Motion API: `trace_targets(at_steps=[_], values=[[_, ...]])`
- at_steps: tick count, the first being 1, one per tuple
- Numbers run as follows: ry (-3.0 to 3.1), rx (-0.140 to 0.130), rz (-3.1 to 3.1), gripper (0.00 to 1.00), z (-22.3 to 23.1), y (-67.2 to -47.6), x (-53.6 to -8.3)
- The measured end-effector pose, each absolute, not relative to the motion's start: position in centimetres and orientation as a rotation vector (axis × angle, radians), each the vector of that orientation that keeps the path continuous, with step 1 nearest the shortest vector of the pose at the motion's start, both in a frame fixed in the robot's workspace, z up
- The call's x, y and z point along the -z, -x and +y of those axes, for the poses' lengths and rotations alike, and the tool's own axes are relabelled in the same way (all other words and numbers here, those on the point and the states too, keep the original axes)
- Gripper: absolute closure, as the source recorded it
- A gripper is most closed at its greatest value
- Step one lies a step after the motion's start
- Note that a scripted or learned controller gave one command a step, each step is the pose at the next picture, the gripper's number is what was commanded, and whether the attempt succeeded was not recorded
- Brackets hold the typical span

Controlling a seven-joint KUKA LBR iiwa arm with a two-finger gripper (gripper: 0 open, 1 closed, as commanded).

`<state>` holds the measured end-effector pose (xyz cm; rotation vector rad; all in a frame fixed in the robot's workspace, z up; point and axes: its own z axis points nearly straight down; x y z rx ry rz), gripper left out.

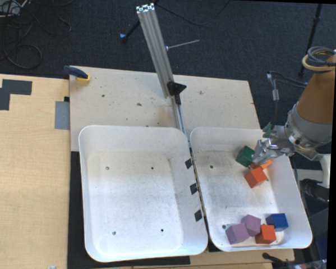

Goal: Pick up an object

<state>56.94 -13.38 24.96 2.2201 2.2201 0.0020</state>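
Dark carpet strewn with cables lies behind a pale bench point(214, 102) that carries two shallow white bins side by side. From the camera's side the left bin point(100, 150) holds nothing but specks, while the right bin point(298, 222) holds every block. A slanted metal rail point(156, 46) runs down toward the seam between them.

At the far part of the right bin the gripper point(263, 154) hangs low over a small cluster: a green block point(245, 156) just to its left, an orange block point(256, 177) just below it, and a thin orange sliver point(266, 162) right at the fingertips, which may be part of another block or of the tool itself. Whether the fingers are spread or closed cannot be told from this slant, and nothing is clearly seen between them.

As a judgement, the pick is not yet done: the arm is down at the blocks, so the approach looks finished, but closing on one and lifting it remain.

The likeliest target, the orange block, sits flat on the bin floor, turned cornerwise to the bin walls. It looks roughly cubic, so it has no real long axis.

Near the front rim lie two purple blocks point(243, 229), another orange one point(266, 234) and a blue one point(277, 221), well apart from the gripper.
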Motion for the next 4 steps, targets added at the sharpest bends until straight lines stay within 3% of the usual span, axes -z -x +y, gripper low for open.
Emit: trace_targets(at_steps=[4], values=[[-2.219,0.001,2.229,1.00,8.2,-59.0,-22.5]])
